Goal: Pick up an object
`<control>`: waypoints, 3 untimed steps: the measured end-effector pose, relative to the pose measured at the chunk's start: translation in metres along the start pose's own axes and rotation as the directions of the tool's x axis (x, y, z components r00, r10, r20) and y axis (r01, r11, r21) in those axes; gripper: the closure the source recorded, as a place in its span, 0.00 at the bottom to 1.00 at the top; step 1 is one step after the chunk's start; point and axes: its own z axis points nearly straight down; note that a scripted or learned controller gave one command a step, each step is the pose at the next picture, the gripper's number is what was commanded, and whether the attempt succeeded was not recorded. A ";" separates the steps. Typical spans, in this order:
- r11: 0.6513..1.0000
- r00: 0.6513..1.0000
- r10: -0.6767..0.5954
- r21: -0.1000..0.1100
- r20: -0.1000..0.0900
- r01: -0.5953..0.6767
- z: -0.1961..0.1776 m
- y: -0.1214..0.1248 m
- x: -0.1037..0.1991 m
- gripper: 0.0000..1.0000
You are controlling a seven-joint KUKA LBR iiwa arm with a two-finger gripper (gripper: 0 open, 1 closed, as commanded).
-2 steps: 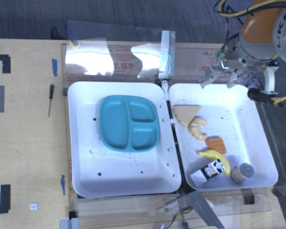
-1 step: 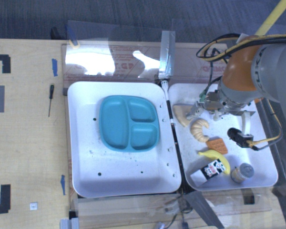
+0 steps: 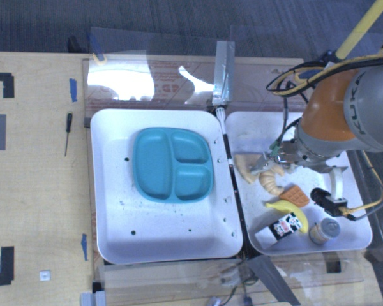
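Arm: the grey arm with its orange band [image 3: 329, 110] reaches in from the right, over the right bin.
Gripper: the gripper [image 3: 266, 164] sits low at the right bin's left side, right beside the beige piece; from this angle I cannot tell whether it is released or clenched, and nothing shows as held.
Left bin: the left bin [image 3: 108, 222] carries a blue divided plate [image 3: 173, 164], lying flat near its middle.
Right bin: the right bin [image 3: 357, 234] holds a cluster of small things along its left and front.
Beige piece: a pale beige piece [image 3: 244, 166] lies by the divider, just beside the gripper.
Croissant: a tan croissant-like toy [image 3: 269, 183] lies just below the gripper.
Orange piece: a small orange wedge [image 3: 295, 195] rests near the croissant.
Banana: a yellow banana [image 3: 287, 208] curves just under the wedge.
Carton: a black-and-white carton [image 3: 282, 227] touches the banana at the front.
Can: a small round can [image 3: 324, 230] stands near the front right.
Bench: a screwdriver [image 3: 67, 132] lies on the wood left of the bins.
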 end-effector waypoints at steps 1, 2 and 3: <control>1.000 1.000 0.000 -0.004 -0.002 0.000 -0.011 0.002 0.001 1.00; 1.000 1.000 0.000 -0.001 -0.002 0.000 -0.010 0.001 0.001 0.00; 1.000 1.000 0.013 0.018 -0.001 -0.013 0.006 -0.060 0.005 0.00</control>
